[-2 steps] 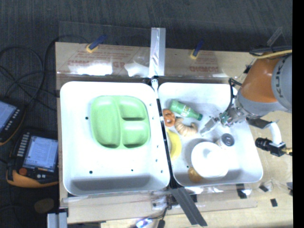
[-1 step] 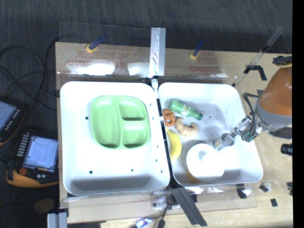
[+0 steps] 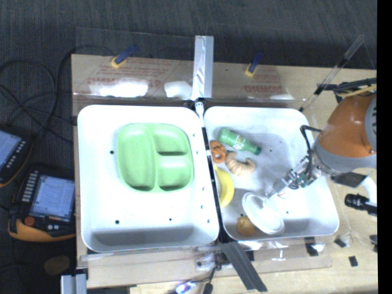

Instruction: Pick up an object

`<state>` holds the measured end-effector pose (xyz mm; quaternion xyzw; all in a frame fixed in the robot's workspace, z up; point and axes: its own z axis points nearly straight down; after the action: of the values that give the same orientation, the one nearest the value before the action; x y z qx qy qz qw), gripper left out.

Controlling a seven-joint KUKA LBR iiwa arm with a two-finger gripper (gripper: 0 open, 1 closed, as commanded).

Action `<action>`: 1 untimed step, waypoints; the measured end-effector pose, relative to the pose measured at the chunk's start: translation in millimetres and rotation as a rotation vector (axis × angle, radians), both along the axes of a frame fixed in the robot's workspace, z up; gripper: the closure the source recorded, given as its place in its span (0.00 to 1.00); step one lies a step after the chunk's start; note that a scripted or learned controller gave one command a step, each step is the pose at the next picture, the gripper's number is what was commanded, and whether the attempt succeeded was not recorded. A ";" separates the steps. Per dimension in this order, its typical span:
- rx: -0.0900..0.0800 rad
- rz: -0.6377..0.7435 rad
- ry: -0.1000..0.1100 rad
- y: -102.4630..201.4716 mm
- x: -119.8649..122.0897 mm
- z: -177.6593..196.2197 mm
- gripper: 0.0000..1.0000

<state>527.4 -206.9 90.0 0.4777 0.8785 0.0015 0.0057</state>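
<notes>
Camera view, fixed overhead, slanted.

- Arm [image 3: 349, 133]: grey with orange band, entering from the right over the right bin [image 3: 318, 222].
- Gripper [image 3: 278, 190]: lowered into the right bin; whether it is parted or closed cannot be told at this size.
- White bowl [image 3: 263, 213]: tipped, just below and left of the gripper tip, seemingly touching it.
- Green bottle [image 3: 239, 141]: lying flat, up and left of the gripper, apart from it.
- Croissant-like pastry [image 3: 240, 164]: left of the gripper, just below the bottle.
- Orange item [image 3: 217, 150]: beside the pastry, against the bin's left wall.
- Banana [image 3: 225, 187]: farther left, by the divider.
- Brown item [image 3: 246, 226]: below the bowl.
- Left bin [image 3: 98, 225]: holds a green divided plate [image 3: 155, 156], well apart from the gripper.
</notes>
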 end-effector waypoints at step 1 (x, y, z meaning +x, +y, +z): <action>0.003 0.002 -0.004 2.0 1.9 9.7 1.00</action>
<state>529.4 -204.9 99.7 0.4770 0.8789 0.0037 0.0069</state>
